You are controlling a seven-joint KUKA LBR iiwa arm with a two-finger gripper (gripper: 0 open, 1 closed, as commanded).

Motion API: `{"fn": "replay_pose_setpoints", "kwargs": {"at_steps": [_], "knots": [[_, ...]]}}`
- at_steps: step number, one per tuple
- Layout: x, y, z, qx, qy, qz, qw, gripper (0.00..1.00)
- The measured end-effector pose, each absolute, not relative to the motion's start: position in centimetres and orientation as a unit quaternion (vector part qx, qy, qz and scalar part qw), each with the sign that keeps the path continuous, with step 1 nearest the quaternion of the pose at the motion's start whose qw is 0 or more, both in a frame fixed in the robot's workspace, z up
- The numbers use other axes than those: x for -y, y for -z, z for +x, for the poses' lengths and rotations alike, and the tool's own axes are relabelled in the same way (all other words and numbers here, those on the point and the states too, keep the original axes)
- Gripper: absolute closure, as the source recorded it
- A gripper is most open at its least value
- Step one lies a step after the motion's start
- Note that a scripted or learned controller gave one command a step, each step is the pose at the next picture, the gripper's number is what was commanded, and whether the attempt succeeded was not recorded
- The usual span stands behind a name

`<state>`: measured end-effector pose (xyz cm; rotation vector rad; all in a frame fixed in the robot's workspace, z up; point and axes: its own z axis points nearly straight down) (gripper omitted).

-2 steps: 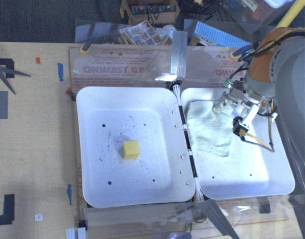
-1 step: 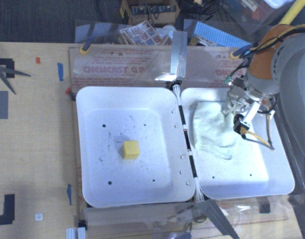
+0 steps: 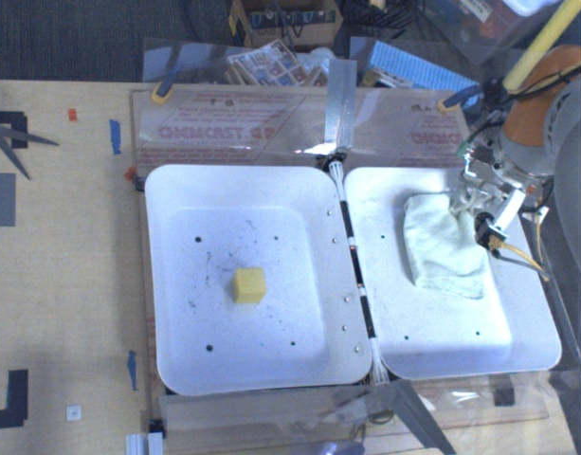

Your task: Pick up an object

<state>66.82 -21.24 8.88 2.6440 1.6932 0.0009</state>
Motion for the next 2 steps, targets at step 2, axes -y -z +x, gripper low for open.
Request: {"fn": "replay_pose_setpoints", "kwargs": {"at_steps": [2], "knots": [[19.0,-25.2,58.6,-0.696,0.0007,0.718,0.0,1.0]]}}
